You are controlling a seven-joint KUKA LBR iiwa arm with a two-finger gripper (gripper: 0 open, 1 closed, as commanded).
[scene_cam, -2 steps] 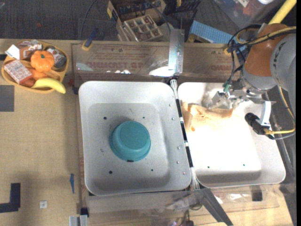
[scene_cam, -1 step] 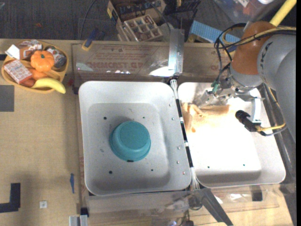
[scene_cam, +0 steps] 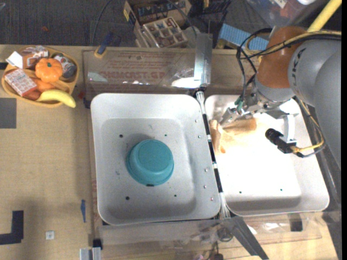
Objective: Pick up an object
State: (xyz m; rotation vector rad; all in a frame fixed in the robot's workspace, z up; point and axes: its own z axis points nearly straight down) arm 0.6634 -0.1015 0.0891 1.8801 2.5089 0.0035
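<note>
Overhead, the grey arm (scene_cam: 320, 64) lowers its gripper (scene_cam: 238, 111) over a tan object (scene_cam: 238, 126). Whether its fingers are spread cannot be told. Well left sits a teal bowl (scene_cam: 150, 162).

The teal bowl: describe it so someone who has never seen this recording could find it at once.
Start at the two white bins side by side; take the left bin, the one away from the arm. The teal bowl sits near its middle, apparently upside down. It is round and blue-green, unlike the tan, bread-like objects in the right bin under the gripper.
</note>
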